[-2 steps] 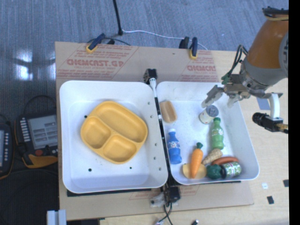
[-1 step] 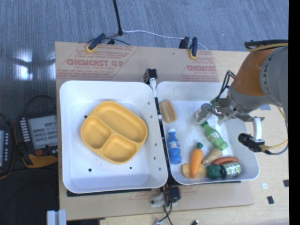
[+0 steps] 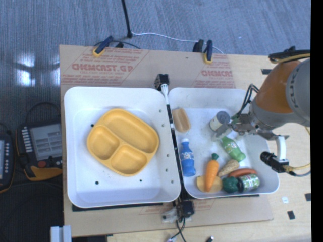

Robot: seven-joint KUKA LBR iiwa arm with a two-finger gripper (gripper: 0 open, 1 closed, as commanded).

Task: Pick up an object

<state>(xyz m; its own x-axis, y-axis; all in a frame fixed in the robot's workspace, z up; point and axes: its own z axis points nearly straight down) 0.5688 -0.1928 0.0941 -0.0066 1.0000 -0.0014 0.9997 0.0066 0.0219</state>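
Claw (image 3: 222, 127): low in right bin (image 3: 199, 97), above green bottle (image 3: 232, 148); grip state cannot be told. Advice: centre over bottle, clear of carrot (image 3: 211, 171).

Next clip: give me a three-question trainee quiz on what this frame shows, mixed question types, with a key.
1. True or false: the yellow divided plate lies in the left bin.
2. Which item lies closest to the divider between the bins?
A. carrot
B. blue bottle
C. green bottle
3. Fill in: the gripper is over the ____ bin.

Key:
1. True.
2. B, the blue bottle, just right of the divider.
3. Right bin; the arm reaches over its right side.
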